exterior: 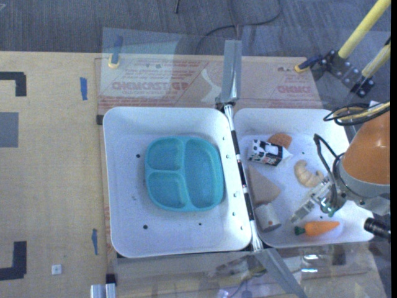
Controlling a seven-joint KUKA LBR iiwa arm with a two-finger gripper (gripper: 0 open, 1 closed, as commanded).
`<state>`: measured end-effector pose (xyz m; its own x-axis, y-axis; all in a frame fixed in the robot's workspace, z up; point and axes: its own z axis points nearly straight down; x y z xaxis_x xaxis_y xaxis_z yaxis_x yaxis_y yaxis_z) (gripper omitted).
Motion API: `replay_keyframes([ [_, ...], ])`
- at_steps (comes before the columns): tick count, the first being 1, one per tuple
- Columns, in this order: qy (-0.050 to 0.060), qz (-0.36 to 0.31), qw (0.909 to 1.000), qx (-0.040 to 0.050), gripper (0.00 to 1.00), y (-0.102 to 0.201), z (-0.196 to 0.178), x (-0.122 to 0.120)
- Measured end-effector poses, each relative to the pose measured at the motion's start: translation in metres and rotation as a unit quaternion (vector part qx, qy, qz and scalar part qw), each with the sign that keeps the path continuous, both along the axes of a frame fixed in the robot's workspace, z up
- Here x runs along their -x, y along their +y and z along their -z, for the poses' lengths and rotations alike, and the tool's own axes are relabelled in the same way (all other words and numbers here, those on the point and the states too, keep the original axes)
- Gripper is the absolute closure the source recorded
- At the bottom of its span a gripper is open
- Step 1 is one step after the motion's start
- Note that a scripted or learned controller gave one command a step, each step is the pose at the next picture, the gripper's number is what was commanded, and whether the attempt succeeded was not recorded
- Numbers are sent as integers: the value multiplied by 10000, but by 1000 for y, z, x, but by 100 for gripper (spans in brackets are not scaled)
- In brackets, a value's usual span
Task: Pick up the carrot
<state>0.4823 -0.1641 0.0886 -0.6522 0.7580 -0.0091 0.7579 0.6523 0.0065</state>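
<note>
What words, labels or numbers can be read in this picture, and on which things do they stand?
"CHEMCAST GP", red print, reads mirrored on the clear sheet behind the left bin.
A second red print of the same style, on the sheet behind the right bin, is partly cut off and too blurred to read.
The black-and-white carton in the right bin bears a pattern; no lettering can be read.

Cardboard sheet point(186, 82) behind bins: red mirrored print, roughly "CHEMCAST", seen reversed under clear panel; second red word at right end, too small to read. Black-and-white carton point(265, 153) in right bin: markings illegible.
</note>
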Motion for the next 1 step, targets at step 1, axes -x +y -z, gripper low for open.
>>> replay_keyframes([
  [1,-55,50,10000,16,100,-5,-11,-2],
])
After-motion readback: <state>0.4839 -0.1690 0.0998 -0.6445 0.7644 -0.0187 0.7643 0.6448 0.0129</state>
